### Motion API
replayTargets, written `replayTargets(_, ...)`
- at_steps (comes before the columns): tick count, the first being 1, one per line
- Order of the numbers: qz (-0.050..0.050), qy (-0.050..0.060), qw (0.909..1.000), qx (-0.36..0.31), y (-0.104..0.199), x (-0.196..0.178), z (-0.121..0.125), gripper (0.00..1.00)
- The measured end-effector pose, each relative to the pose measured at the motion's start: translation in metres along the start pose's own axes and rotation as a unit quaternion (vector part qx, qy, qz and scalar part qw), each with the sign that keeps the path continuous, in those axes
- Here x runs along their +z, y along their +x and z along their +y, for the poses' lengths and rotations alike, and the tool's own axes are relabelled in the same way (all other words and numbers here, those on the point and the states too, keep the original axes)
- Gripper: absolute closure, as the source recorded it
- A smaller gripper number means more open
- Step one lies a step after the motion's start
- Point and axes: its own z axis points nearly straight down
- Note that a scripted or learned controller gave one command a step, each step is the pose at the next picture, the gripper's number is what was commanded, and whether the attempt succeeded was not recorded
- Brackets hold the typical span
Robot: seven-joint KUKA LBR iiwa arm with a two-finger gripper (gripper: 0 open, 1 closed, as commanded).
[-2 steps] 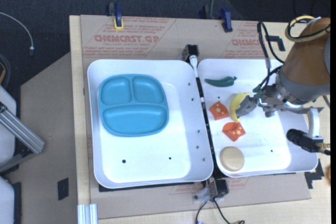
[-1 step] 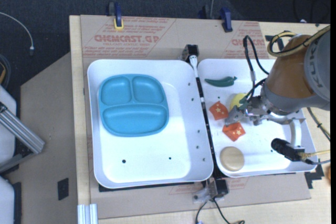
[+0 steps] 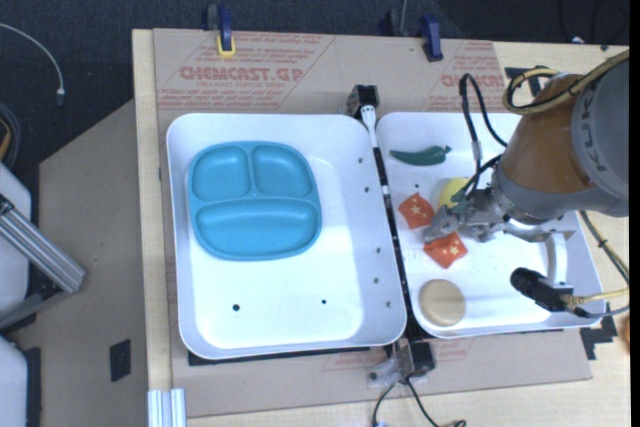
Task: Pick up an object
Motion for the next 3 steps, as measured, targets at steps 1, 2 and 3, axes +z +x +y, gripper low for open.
replayTargets(1,-0.001,-0.002,1.0000,0.000,0.000,-0.012,0.001,1.00)
replayTargets(2,-0.001,-0.003,1.0000,-0.001,0.001,-0.071,-0.006,1.00)
replayTargets(3,-0.001,-0.004,1.0000,-0.001,0.002,-0.114,-0.004,1.00)
